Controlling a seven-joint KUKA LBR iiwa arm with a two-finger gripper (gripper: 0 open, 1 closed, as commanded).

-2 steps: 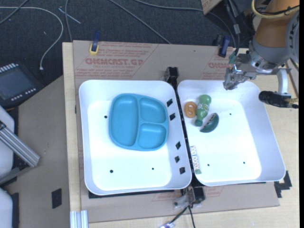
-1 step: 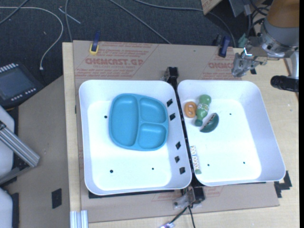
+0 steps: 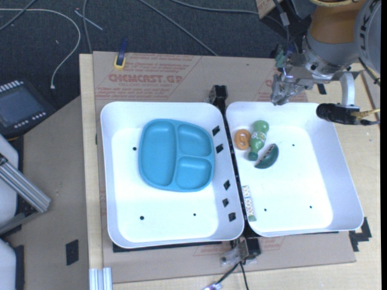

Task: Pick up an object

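In the right bin (image 3: 314, 189), near its far left corner, lie an orange round object (image 3: 242, 139), a green object (image 3: 259, 134) and a dark teal slice-shaped piece (image 3: 267, 156), all close together. My gripper (image 3: 282, 95) hangs above the far rim of the right bin, to the upper right of these objects and apart from them. Nothing shows between its fingers.
The left bin (image 3: 121, 210) holds a blue divided plate (image 3: 176, 154). Black clips run along the seam between the bins (image 3: 227, 168). A black handle-like part (image 3: 336, 112) juts over the right bin's far right corner. Cables lie on the dark floor behind the bench.
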